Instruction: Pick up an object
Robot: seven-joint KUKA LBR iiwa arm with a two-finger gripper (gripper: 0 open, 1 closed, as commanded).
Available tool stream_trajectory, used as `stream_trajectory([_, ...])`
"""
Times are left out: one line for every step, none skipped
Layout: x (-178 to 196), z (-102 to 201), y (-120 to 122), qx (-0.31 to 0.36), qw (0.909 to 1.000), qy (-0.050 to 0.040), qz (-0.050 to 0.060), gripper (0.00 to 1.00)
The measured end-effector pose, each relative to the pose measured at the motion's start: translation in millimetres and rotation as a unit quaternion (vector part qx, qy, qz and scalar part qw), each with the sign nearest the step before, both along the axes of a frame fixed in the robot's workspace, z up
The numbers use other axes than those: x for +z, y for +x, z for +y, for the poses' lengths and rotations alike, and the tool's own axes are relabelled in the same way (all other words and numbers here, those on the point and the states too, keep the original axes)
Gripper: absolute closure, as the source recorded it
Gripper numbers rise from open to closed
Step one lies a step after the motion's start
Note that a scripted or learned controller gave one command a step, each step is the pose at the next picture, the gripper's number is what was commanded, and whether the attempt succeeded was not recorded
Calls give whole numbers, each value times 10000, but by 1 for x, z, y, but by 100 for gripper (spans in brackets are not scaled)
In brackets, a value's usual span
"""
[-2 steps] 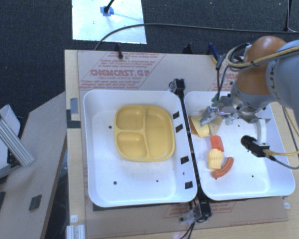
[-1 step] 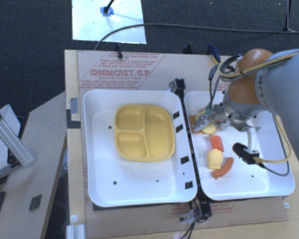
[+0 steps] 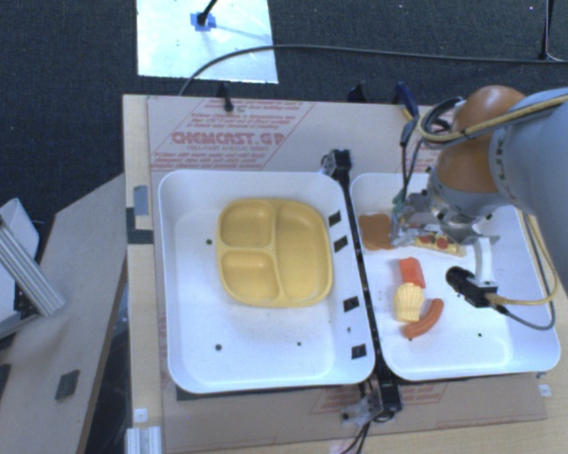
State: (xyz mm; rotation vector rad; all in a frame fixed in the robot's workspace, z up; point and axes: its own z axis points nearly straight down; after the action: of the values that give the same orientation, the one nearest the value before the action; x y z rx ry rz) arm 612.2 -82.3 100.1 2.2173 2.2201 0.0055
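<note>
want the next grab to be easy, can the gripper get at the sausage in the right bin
Probably yes. The sausage lies bare on the right bin's floor, nothing on top, just below the gripper; the corn piece beside it might get bumped.

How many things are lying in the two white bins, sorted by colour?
Yellow: 2, the divided plate in the left bin and a small ridged piece in the right bin
Orange-red: 2, a block and a sausage shape
Brown: 1, a flat piece
Total: 5; a further piece lies partly hidden under the gripper.
</note>
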Motion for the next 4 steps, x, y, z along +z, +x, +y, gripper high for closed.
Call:
stream_trajectory([60,-3,-6,-8,10000,-2,2,100])
stream_trajectory([123,1,-7,18,10000,-2,-5,100])
stream_trajectory([131,1,-7,17,10000,1,13,100])
stream_trajectory([121,57,-13,37,10000,6,23,100])
